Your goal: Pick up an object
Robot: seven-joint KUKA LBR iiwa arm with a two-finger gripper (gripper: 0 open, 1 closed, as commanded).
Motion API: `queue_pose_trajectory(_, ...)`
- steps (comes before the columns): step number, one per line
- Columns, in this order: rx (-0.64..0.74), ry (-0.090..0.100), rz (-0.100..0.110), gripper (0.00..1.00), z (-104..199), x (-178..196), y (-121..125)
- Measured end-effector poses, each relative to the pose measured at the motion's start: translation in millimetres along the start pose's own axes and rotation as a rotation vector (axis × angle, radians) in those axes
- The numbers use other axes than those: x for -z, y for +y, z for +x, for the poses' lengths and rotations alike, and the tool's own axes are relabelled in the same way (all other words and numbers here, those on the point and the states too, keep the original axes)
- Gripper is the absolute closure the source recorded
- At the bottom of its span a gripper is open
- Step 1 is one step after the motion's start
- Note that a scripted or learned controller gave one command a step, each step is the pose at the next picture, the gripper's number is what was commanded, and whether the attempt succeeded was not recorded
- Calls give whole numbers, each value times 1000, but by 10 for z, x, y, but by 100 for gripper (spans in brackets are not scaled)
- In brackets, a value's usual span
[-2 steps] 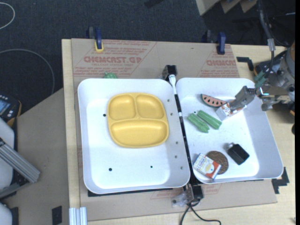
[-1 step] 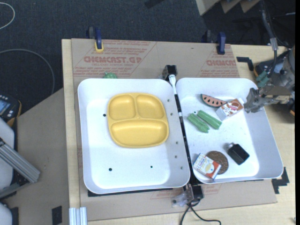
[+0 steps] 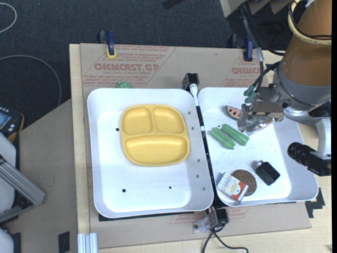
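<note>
I see the worktop (image 3: 158,62) as a brown board printed with red lettering, held at its far edge by two clamps (image 3: 110,44). Two shallow white bins sit directly on it, side by side and touching: the left bin (image 3: 105,157) and the right bin (image 3: 295,186).

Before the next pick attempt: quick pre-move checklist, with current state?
1. Gripper over the right bin: ok.
2. Nothing seen carried in the gripper: ok.
3. Finger opening: cannot tell.
4. Nearest target, green pods, lying free just left of the gripper: ok.
5. Other items apart from each other: not ok, the snack packet touches the brown disc; the black block lies apart.
6. Yellow divided plate in the left bin, away from the arm: ok.
</note>
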State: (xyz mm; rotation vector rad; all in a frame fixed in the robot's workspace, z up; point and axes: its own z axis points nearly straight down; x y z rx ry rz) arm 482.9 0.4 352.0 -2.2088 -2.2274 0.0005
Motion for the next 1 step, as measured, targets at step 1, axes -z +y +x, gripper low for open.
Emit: queue_pose_trajectory(1, -2, -2, -10, 100, 389, 361, -29)
